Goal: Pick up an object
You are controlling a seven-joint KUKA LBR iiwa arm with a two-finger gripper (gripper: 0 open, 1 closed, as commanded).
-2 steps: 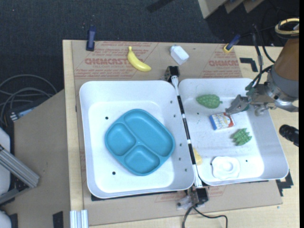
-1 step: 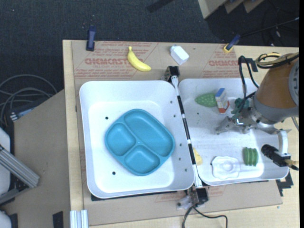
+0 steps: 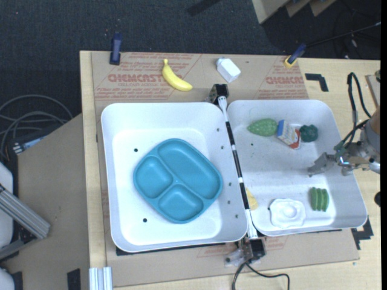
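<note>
The right bin (image 3: 338, 116) holds several small objects. A light green bumpy piece (image 3: 262, 127) lies at the back, beside a red, white and blue packet (image 3: 290, 135) and a dark green broccoli-like piece (image 3: 309, 133). A ribbed green item (image 3: 318, 199) and a white round lid-like object (image 3: 286, 212) sit near the front. My gripper (image 3: 325, 164) reaches in from the right, over the bare bin floor between the packet and the ribbed green item. It touches none of them. I see nothing held in it.
The left bin (image 3: 121, 125) holds a blue divided plate (image 3: 176, 179). A yellow banana (image 3: 175, 77) and a white block (image 3: 228, 69) lie on the bench behind the bins. A small yellow scrap (image 3: 251, 202) sits by the divider between the bins.
</note>
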